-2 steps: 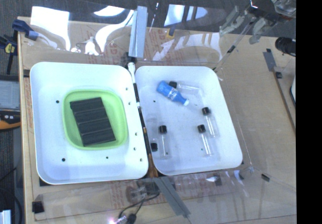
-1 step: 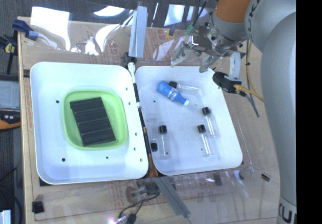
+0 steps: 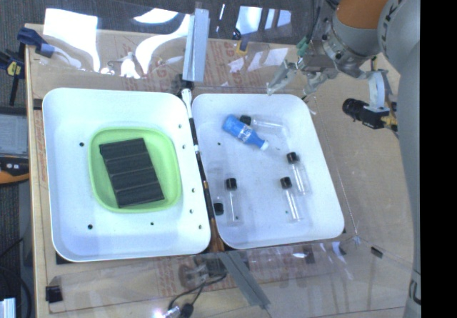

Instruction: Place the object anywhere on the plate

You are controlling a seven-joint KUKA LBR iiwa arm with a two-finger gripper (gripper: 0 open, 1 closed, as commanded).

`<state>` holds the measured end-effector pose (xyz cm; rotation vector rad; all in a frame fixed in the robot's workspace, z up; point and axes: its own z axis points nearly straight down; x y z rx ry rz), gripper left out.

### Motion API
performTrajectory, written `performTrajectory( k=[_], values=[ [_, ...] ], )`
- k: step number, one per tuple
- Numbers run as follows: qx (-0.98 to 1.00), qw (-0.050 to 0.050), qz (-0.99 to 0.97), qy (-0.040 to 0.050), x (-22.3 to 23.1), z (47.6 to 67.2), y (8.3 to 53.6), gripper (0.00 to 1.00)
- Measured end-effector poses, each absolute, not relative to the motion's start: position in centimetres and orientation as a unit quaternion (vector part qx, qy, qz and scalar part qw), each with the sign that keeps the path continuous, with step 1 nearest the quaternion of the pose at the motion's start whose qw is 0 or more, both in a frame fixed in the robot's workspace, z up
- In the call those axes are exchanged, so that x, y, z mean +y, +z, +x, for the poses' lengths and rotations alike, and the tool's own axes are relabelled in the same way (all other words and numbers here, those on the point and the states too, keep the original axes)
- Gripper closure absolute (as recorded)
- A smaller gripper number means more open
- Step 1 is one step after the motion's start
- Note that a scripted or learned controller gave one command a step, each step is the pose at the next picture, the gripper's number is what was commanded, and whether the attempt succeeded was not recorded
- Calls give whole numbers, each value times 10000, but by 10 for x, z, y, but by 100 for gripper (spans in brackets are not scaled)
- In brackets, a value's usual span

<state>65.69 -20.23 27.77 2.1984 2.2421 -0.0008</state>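
gripper (image 3: pixel 294 86): hanging over right bin's (image 3: pixel 325 188) far rim, fingers spread, gripping nothing | dark ridged block (image 3: pixel 131 171): lying on green plate (image 3: pixel 169 159) in left bin (image 3: pixel 61 159), well apart from gripper | blue bottle (image 3: pixel 243 131): lying nearer, below gripper

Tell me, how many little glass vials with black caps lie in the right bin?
4: one by the blue bottle, one right, one lower right, one lower left. A black cap may be another.

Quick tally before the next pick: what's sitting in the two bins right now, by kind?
Green plate, left bin: 1
Dark ribbed block on the plate: 1
Blue bottle, right bin: 1
Clear vials with black caps, right bin: 4
A smaller black-capped piece at the fourth vial's left: too small to tell
Total: 7
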Motion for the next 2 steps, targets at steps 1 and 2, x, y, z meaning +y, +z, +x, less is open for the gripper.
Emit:
performTrajectory(
  k=[1, 2],
  values=[
    [6692, -1, 7431, 5, -210, 657, 398, 0],
    [6859, -24, 7277, -24, -193, 656, 281, 0]
  ],
)
